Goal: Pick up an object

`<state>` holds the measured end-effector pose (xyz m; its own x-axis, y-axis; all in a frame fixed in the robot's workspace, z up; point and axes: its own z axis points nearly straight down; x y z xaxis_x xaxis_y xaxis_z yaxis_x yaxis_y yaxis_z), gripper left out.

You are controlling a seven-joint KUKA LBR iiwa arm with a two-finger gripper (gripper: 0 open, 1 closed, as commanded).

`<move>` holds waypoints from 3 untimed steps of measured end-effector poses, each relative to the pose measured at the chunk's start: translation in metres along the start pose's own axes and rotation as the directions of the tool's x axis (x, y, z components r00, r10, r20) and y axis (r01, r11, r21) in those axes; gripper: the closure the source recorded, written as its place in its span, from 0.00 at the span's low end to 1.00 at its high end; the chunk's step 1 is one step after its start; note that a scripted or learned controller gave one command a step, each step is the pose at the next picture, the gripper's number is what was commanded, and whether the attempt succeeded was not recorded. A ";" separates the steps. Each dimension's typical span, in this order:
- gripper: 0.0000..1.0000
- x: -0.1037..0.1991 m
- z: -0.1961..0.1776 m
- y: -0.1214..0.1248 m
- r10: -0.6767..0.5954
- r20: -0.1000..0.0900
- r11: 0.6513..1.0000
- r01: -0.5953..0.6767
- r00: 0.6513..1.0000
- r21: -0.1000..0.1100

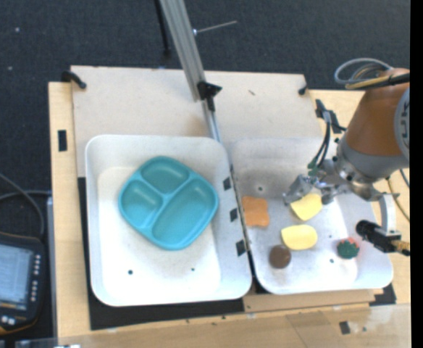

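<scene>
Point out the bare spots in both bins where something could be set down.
Left white bin: bare floor in front of the blue divided plastic tray. Right white bin: its far strip is bare. Crowded: around the orange square, two yellow pieces, brown ball, green object.

Small objects in the right white bin

We see a flat orange square piece, a pale yellow rounded piece, another yellow piece up against the gripper, a dark brown ball, and a small green and red item lying apart to the right.
</scene>
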<state>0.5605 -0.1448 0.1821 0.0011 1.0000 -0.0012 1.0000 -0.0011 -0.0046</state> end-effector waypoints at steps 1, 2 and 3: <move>0.00 -0.007 0.058 0.006 0.000 0.000 1.000 0.000 1.000 0.000; 1.00 -0.009 0.043 0.008 0.005 0.000 1.000 -0.005 1.000 -0.008; 1.00 -0.005 -0.014 0.018 -0.004 0.001 1.000 0.004 1.000 -0.012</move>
<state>0.5786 -0.1502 0.1961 -0.0028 1.0000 -0.0022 1.0000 0.0028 0.0074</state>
